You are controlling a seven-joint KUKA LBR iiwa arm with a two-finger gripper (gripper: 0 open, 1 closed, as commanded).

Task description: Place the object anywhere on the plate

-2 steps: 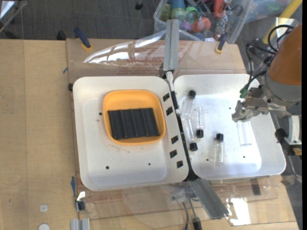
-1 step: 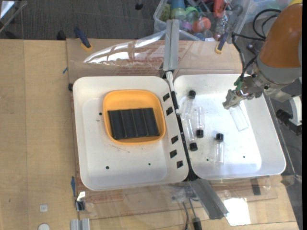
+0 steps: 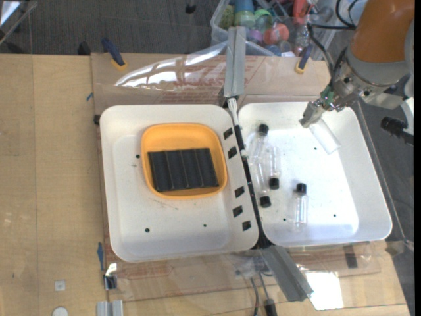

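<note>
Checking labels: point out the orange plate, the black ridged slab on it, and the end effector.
Orange square plastic plate (image 3: 152,137): camera view, bare left rim.
Black ridged rectangular slab (image 3: 183,169): camera view, middle.
End effector (image 3: 309,118): camera view, fingertips.

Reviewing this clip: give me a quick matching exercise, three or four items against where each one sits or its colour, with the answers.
Items:
1. plate
2. dark ridged block
3. clear vials
4. gripper

Descriptions:
A. lying in the right bin
B. orange, in the left bin
C. above the right bin's far edge
D. resting on the plate

Pairs: 1-B, 2-D, 3-A, 4-C
</note>
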